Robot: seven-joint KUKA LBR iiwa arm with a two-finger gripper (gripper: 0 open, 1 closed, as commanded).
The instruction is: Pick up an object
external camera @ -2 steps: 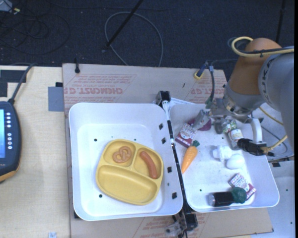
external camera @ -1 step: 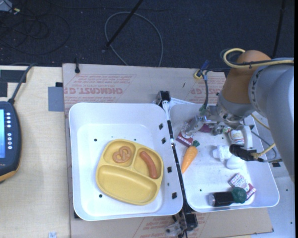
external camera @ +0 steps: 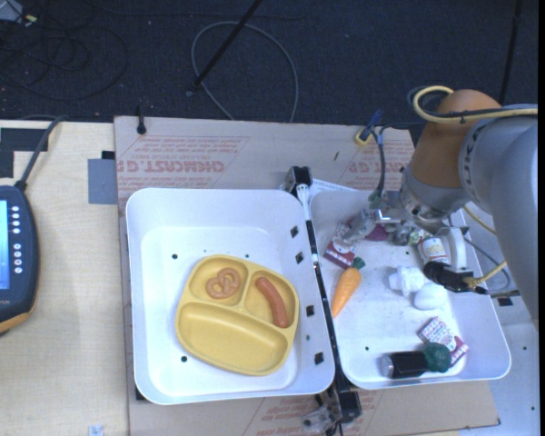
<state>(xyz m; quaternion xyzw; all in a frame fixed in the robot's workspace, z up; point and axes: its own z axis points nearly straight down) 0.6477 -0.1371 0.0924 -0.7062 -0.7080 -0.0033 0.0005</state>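
Two white bins [external camera: 154,243] sit on printed cardboard [external camera: 209,157] over dark carpet [external camera: 118,44]; the claw's [external camera: 368,230] opening cannot be judged.

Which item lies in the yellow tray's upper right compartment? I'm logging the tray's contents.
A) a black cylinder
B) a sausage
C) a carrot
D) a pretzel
B: the sausage lies in the upper right compartment of the yellow tray; the carrot and the black cylinder are in the right bin.
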